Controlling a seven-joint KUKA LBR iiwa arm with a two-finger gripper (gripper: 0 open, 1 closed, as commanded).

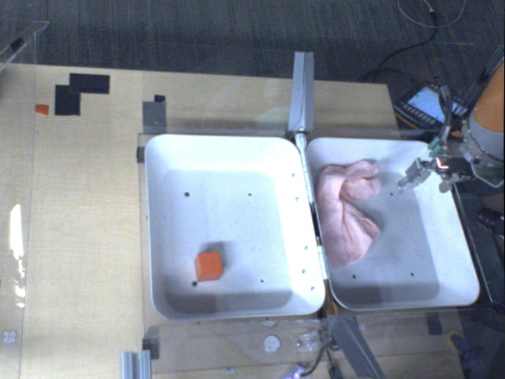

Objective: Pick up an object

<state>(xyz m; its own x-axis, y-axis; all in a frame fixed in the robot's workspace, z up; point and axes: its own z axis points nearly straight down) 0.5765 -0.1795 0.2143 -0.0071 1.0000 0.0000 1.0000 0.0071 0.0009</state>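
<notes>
The end effector (416, 174) sits over the upper right part of the right bin (442, 290), carried by the arm that enters from the right; whether it is open or closed cannot be determined at this resolution, and nothing is visibly held. The nearest candidate is the pink cloth (347, 219), a soft, crumpled, matte fabric lying against the left wall of the right bin. It lies to the left of and slightly below the end effector in the camera view, near but apart from it. Its long axis runs top to bottom along the bin wall. An orange block (209, 266), small, rigid and cube-like, rests in the left bin (237, 156), well apart. Both bins are smooth, shallow white plastic on a pale wood-grain desk (79, 235).
</notes>
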